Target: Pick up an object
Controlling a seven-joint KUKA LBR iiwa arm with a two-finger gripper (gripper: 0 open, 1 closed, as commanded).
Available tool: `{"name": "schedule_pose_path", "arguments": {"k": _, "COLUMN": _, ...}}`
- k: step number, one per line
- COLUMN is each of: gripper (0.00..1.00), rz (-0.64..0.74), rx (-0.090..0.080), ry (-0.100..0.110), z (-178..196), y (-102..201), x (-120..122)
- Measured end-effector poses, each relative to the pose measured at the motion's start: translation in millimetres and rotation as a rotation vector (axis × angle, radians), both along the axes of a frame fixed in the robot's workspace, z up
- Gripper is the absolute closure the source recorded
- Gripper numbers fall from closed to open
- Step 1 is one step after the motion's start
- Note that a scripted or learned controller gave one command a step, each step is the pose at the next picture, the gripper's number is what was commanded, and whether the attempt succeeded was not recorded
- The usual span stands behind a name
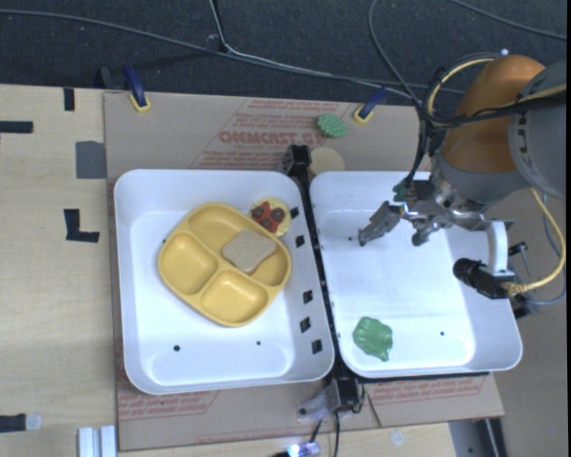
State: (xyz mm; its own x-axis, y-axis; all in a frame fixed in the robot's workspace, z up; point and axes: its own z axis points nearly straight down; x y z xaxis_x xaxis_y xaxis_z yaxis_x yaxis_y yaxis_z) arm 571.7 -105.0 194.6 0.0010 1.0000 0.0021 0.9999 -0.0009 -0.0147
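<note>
Gripper [398, 227] hangs over the upper part of the right bin [457, 284], and its two dark fingers [374, 228] are spread wide, with nothing between them. From the gripper, the green object [372, 337] lies at about 6 o'clock, well apart, near the front wall of the same bin. Left bin [147, 350] holds a yellow tray [205, 267] with a brown slice [248, 249] in it. At 1 o'clock from the tray, a small red and dark item [269, 215] touches the tray's rim. A green piece [331, 124] lies on the cardboard behind the bins.
</note>
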Motion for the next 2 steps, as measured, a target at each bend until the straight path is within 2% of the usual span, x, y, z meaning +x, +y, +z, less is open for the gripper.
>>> {"name": "schedule_pose_path", "arguments": {"k": 1, "gripper": 0.0, "rz": 0.003, "rx": -0.002, "ry": -0.013, "z": 7, "y": 0, "x": 3}}
{"name": "schedule_pose_path", "arguments": {"k": 2, "gripper": 0.0, "rz": 0.002, "rx": -0.002, "ry": -0.008, "z": -57, "y": -1, "x": -1}}
